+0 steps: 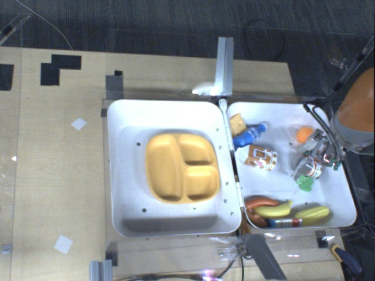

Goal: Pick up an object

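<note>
The claw (310,164) is low in the right bin (345,212), near that bin's right wall; whether it is released or clenched cannot be told from this slanted view. A small green object (305,184) lies just below the claw, touching or nearly so. An orange ball (304,134) sits just above it. To the claw's left lie a small printed box (261,157), a blue bottle (249,134) and a tan block (237,123). Below it rest two bananas (295,212) and a red pepper (261,202). Well left, the other bin (126,157) holds a yellow divided tray (181,167) on the worktop (53,168).
</note>
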You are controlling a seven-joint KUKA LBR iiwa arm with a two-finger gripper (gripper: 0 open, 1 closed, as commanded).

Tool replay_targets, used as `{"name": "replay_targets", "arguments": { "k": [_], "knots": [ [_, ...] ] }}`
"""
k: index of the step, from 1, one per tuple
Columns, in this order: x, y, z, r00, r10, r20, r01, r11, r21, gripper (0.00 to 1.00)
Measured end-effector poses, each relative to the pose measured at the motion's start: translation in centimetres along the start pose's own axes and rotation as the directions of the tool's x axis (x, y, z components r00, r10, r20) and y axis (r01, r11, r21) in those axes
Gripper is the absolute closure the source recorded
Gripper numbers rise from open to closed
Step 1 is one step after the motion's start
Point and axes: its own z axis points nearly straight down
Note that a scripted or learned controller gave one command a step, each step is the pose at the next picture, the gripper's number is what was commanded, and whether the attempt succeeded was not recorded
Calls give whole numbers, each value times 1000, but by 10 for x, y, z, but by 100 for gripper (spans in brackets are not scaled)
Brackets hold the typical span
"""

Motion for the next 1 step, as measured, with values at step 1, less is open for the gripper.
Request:
{"name": "replay_targets", "arguments": {
  "k": [1],
  "knots": [
    [27, -13, 7, 977, 211, -3, -211, 977, 0, 0]
  ]
}}
